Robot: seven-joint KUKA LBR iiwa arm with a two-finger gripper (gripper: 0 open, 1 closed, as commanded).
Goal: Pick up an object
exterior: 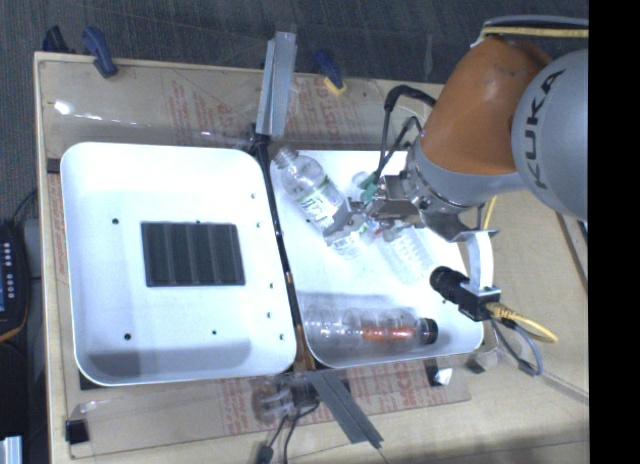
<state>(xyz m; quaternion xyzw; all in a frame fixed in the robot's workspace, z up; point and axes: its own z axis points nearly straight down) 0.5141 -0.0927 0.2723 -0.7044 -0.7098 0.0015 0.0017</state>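
1. Where the arm (500,122) reaches in from the right, its orange band sits high over the right bin's far right corner, and the grey wrist below it bends down and leftward into that bin.
2. The gripper (362,214) ends low over the middle of the right bin (455,352), its dark tip pointing left toward the bottles.
3. Whether the fingers are apart or together cannot be told; the tip is a dark, blurred mass against clear plastic.
4. A clear bottle with a label (308,188) lies tilted in the far left part of the right bin, its cap end toward the far left corner, its other end just beside the gripper tip; contact cannot be told.
5. A second clear bottle (405,250) lies just right of the tip, partly under the wrist.
6. A third clear bottle with a dark cap (368,329) lies on its side along the near wall of the right bin, cap to the right, well apart from the gripper.
7. The left bin (90,252) holds a dark ribbed rectangle (193,253) near its middle.
8. Both bins rest side by side on the counter (160,102), with blue clamps (98,50) at its far edge.
9. A black cylinder with a yellow cable (462,290) hangs off the wrist over the right bin's near right corner.
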